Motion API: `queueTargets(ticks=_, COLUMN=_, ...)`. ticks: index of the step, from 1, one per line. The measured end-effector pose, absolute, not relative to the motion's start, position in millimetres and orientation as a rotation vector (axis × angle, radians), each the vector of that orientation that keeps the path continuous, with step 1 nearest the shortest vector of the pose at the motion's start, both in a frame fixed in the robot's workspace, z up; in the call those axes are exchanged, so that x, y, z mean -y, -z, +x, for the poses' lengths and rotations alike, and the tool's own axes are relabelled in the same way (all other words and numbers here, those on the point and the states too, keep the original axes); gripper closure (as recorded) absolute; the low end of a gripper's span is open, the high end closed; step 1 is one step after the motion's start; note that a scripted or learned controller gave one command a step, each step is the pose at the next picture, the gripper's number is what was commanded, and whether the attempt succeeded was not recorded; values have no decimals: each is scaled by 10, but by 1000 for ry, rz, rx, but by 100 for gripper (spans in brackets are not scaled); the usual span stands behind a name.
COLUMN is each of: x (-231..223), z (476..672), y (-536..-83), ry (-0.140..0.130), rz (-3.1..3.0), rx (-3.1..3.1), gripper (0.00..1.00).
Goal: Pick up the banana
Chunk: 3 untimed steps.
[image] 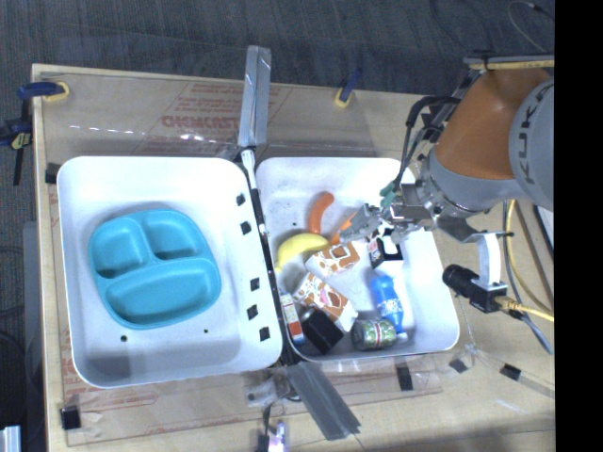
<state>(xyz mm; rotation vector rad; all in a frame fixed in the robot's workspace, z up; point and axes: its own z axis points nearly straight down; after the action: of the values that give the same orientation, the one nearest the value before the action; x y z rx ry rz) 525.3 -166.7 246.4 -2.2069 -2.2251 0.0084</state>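
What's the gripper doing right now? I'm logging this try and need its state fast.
Gripper: low over the right bin, right of the banana; open or closed cannot be told, and nothing shows as held.

faint red printing on the bench board [203,111] behind the bins, upside down, too blurred to read
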Motion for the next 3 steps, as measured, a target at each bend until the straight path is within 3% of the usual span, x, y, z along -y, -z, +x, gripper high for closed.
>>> queueTargets(ticks=1, x=1300, z=5963, y=-1823, ry=-6, rz=-1871, rx=2518, gripper=0)
queueTargets(ticks=2, x=1159, z=5979, y=-1258, ry=-6, rz=-1875, rx=2514, gripper=0)
queueTargets(ticks=3, x=1141, z=5684, y=-994, ry=-6, rz=-1901, rx=2540, gripper=0)
